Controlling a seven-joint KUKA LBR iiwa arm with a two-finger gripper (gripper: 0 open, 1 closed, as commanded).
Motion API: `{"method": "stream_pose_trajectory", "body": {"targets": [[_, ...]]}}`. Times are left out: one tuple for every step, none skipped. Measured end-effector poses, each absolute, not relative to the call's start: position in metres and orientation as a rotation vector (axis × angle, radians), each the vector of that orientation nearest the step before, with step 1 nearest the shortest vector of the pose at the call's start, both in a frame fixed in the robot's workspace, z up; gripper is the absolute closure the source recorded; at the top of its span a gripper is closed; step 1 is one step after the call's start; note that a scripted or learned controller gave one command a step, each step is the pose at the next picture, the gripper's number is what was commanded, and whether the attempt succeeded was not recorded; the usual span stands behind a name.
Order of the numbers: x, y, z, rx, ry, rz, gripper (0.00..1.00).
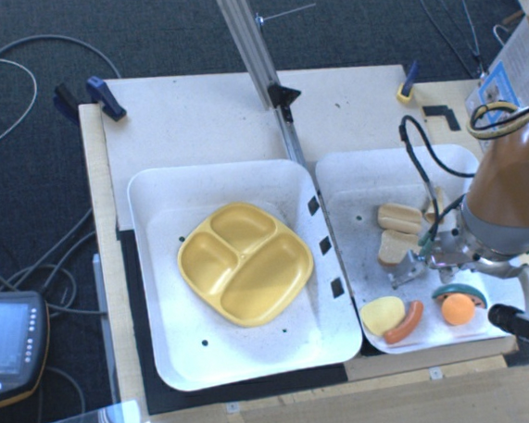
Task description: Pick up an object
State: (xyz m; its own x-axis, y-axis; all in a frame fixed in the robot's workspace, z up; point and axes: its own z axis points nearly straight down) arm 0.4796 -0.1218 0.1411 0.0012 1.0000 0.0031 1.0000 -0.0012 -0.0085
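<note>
The pale wooden bench [200, 119] spans most of the view and bears two shallow white bins side by side, with a slim grey metal rail [253, 44] running down from the top edge to the gap between them. The left white bin [153, 217] holds a yellow plastic plate with three compartments [245, 263], which lies flat near the bin's middle. The right white bin [355, 183] holds the small items that could be picked, all gathered in its near half. The grey arm with its orange band [513, 187] reaches in from the right, over this bin's right side, with black cables looping above it. Its two-finger gripper [416, 261] is low over the bin floor, just beside two tan bread-like pieces [398, 230] that lie one against the other near the bin's centre; whether the metal tips touch them, I cannot tell. Whether the gripper is spread or pressed together also cannot be made out from this slanted angle, and nothing can be seen pinched in it. Near the front rim lies a pale yellow rounded piece [383, 314], touching a short red sausage-shaped item [405, 323]. To their right sits a small orange ball [457, 309] with a teal curved piece [458, 290] just behind it.
</note>
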Motion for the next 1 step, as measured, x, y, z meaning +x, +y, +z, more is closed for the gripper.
{"method": "stream_pose_trajectory", "body": {"targets": [[0.4783,-0.121,0.0897,-2.216,-2.216,0.004,0.0]]}}
